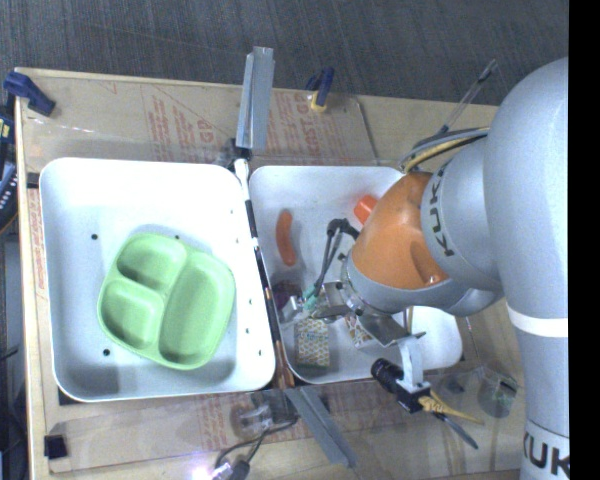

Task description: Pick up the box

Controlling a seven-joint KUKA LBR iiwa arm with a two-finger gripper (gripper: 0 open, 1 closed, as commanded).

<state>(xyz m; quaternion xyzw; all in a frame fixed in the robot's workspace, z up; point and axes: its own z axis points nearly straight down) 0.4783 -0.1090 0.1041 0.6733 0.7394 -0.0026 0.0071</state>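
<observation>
White bins point(70, 268), two; one box point(313, 342)

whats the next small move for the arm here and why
Probably a short straight descent: the gripper hangs just above the box, lying near the front wall of the right bin. The sausage lies apart, behind it.

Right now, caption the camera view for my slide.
KUKA arm lowered over the box in the right bin; green divided tray in the left bin.
</observation>
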